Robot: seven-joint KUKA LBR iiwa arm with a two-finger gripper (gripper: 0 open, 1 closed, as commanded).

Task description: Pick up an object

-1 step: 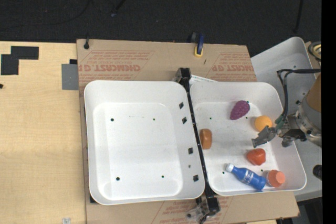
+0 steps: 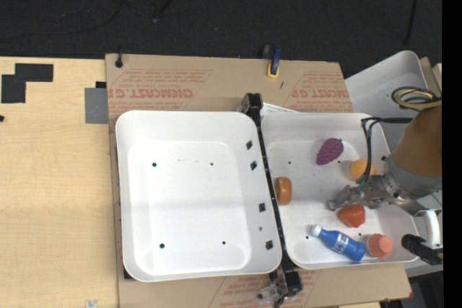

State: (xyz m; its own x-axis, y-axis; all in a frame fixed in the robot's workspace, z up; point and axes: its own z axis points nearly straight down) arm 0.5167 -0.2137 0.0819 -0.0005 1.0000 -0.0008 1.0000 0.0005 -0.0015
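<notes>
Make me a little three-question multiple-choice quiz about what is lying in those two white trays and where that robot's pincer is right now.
1. Which bin holds the objects?
A. the left bin
B. the right bin
C. both bins alike

2. What colour is the bottle?
A. blue with a white cap
B. green
C. black

3. Where is the pincer?
A. high over the left bin
B. outside both bins, over the cardboard
C. low in the right bin, just above the red object

Answers:
1 B, since the purple object, the orange object by the divider, the bottle and the rest all lie in the right bin.
2 A, as its body is blue and its cap end white.
3 C, as the pincer reaches in among the objects there, next to the red one.
</notes>
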